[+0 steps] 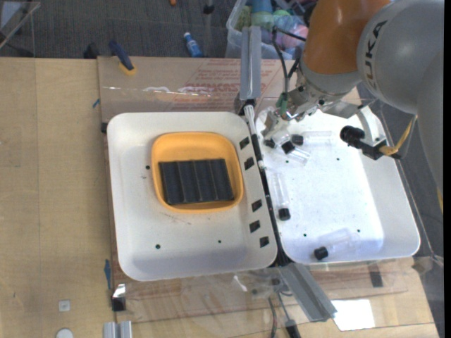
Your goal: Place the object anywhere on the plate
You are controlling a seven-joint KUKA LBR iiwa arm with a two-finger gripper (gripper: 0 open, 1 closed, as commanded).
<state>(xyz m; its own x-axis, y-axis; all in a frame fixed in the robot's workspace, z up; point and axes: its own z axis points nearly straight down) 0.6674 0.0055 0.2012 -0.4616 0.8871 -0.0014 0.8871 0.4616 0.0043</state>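
A dark grey ridged rectangular block (pixel 196 182) lies flat inside the shallow orange square plate (pixel 163 150), which sits in the left white plastic bin (pixel 134 245) on the bench. Beyond and right of the plate, the gripper (pixel 285 118) hovers over the right white bin (pixel 366 217); whether it is gripping anything cannot be told.

Grey arm (pixel 405 48) (orange wrist band)
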